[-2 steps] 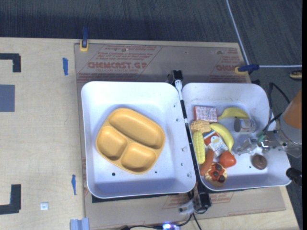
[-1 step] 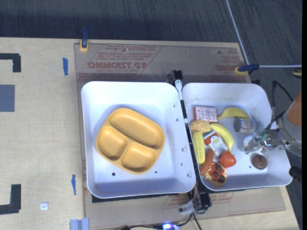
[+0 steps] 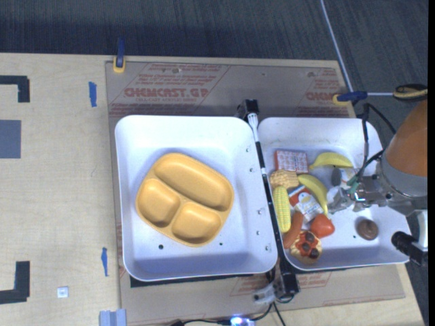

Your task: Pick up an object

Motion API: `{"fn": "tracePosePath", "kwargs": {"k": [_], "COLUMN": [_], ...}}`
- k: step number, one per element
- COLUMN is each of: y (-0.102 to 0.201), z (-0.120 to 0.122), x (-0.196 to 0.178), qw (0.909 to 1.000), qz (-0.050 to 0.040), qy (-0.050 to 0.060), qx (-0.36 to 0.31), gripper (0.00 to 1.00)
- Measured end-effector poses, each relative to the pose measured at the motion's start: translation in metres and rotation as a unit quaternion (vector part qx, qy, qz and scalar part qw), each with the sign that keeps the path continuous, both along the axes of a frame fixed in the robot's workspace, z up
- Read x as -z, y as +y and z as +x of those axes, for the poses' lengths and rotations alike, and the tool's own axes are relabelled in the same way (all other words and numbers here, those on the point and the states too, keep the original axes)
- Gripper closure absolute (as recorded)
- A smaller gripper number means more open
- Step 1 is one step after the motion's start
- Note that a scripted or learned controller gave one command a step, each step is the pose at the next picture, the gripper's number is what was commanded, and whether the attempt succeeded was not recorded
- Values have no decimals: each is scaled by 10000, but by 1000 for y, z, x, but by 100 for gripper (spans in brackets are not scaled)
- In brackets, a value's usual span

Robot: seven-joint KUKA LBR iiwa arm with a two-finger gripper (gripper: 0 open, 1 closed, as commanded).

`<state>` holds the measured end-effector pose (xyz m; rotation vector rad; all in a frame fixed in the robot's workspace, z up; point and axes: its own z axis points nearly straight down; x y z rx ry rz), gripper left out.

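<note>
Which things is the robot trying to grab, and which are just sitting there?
For the job: gripper, bananas, corn, tomato, brown ball, all in the right bin.

Just sitting: yellow tray in the left bin.

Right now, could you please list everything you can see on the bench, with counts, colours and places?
White bins: two, side by side on the bench.
Divided tray: one, yellow, in the left bin.
Bananas: two, yellow, right bin, upper middle.
Corn cob: one, yellow, right bin, left side.
Red-patterned packet: one, right bin, top.
Tomato-like piece: one, red, lower middle.
Brown round item: one, right bin, lower right.
Gripper: one, metallic, low over the right bin beside the bananas.
Arm: one, orange band, at right.
</note>
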<state>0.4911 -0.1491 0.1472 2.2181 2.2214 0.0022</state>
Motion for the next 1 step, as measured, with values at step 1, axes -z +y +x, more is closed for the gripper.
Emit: {"fn": "tracePosePath", "kwargs": {"k": [1], "y": [104], "z": [-3], "x": [-40], "qw": [10000], "qz": [5], "qy": [-1], "qx": [-3], "gripper": [100]}}
